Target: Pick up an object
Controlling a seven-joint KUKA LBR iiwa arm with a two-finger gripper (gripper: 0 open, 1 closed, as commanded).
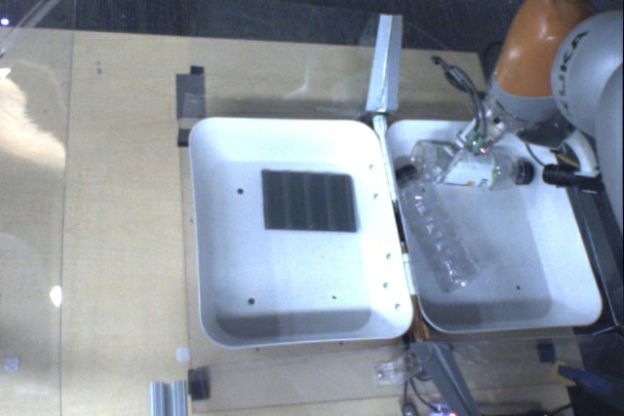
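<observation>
Wooden bench (107, 239) filled the left of the camera view, pale and bare; on it sat the left bin (224, 307), a shallow white tray with a dark ribbed rectangle (309, 201) lying flat near its middle, apart from every wall; just beside it, rims nearly touching, sat the right bin (565, 287).

In the right bin lay clear plastic bottles; one long crinkled bottle (437, 239) ran slantwise from near the dividing rims down toward the bin's middle; a second bottle (458, 166) with a pale label and a dark cap lay across the bin's upper part, close to the far wall.

At the far right the grey arm with its orange band (531, 44) leaned in over the upper corner of the right bin; the gripper (480, 136) hung low above the labelled bottle, at or just beside its upper side; whether it was spread or pressed together could not be told, since cables and glare on the plastic masked the tips, and no bottle could be seen pinched between them.

The step in hand looked like the descent onto that bottle; clear, rounded plastic would likely slip or roll, so it would be best to straddle the body squarely across its width, sink low enough to pass the widest curve, and close gently before lifting straight up.
</observation>
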